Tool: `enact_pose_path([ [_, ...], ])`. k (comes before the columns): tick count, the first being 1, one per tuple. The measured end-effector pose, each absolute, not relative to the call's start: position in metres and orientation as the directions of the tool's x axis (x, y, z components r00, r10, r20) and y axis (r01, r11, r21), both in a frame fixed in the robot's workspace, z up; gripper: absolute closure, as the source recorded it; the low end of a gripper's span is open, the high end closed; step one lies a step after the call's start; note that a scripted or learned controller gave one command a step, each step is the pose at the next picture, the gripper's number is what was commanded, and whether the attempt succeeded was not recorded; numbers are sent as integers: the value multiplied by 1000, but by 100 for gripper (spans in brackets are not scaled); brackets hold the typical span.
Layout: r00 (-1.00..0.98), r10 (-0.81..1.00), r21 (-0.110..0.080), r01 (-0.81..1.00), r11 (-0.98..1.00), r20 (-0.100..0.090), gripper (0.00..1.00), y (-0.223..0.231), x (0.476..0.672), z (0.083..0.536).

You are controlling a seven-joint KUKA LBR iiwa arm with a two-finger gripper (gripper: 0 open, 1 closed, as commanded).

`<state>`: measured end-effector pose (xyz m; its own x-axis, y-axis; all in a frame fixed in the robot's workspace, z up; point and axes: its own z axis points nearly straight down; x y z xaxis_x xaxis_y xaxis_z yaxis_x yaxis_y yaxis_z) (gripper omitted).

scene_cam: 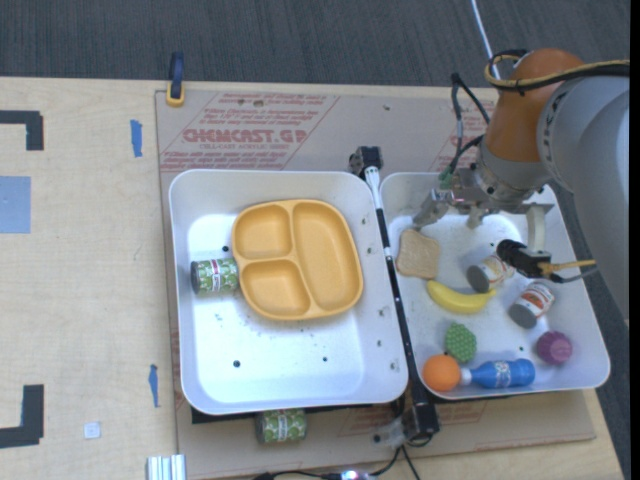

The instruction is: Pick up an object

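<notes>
Your gripper (452, 202) hangs over the right bin's (590, 353) far end, above a flat bread slice (418, 256); I cannot tell its state; below lie a curved banana (457, 297), a knobbly green piece (460, 342), a round orange (441, 373) and a blue bottle (503, 374); the left bin (290, 368) holds a three-compartment yellow plate (297, 258) and a can (215, 276).

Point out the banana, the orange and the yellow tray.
banana (458, 298): camera view, middle of its curved body.
orange (441, 372): camera view, centre of its round top.
yellow tray (325, 253): camera view, floor of its long right compartment.
</notes>
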<state>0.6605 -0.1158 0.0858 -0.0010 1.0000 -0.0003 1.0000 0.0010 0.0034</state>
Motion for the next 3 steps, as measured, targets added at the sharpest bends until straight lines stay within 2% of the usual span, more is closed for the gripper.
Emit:
enact_pose_path([
  [1,-1,1000,4,1000,1,0,0,-91,667,86],
  [2,0,1000,2,1000,0,-1,0,-107,596,87],
  [3,-1,1000,4,1000,1,0,0,-91,651,86],
])
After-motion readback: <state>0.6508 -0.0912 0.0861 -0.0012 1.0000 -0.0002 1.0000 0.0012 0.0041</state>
